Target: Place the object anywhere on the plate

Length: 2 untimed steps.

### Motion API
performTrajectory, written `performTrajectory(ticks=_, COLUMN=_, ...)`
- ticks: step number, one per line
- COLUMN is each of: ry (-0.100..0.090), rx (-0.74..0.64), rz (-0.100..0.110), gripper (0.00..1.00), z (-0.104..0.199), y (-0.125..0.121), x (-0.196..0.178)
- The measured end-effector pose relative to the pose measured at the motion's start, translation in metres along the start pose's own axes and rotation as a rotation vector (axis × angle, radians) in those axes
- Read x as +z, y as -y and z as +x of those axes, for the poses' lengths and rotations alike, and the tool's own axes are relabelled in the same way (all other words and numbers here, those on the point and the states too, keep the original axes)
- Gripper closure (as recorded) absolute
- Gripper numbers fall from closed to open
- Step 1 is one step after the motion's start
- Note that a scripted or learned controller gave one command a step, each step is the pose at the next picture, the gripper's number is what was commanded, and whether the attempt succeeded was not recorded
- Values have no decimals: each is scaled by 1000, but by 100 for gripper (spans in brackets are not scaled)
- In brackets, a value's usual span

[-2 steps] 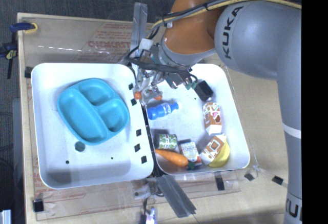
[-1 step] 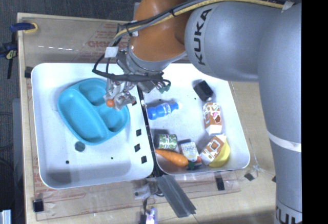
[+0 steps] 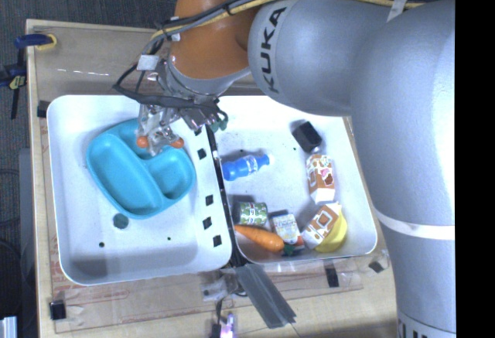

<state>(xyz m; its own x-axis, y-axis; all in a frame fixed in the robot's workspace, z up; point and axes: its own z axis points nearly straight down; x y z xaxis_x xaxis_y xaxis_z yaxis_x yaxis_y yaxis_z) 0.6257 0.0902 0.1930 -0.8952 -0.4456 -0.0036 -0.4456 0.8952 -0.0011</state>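
A blue divided plate lies in the left bin, tilted toward its upper left. My gripper hangs over the plate's upper edge, close to its surface. Small orange bits show right at the gripper's tip on either side. I cannot make out whether they belong to an object in its grasp. The arm's orange band and grey body cover the upper right of the view.
The right bin holds a blue bottle, a black block, two cartons, a green can, a carrot and a yellow item. A small dark spot sits below the plate.
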Motion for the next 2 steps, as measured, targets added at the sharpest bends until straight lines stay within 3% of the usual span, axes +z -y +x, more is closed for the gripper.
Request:
performTrajectory(ticks=1, ry=0, rx=1, rz=0, gripper=0, z=0, y=0, x=0)
performTrajectory(ticks=2, ry=-4, rx=37, rz=-2, gripper=0, z=95, y=-61, x=101)
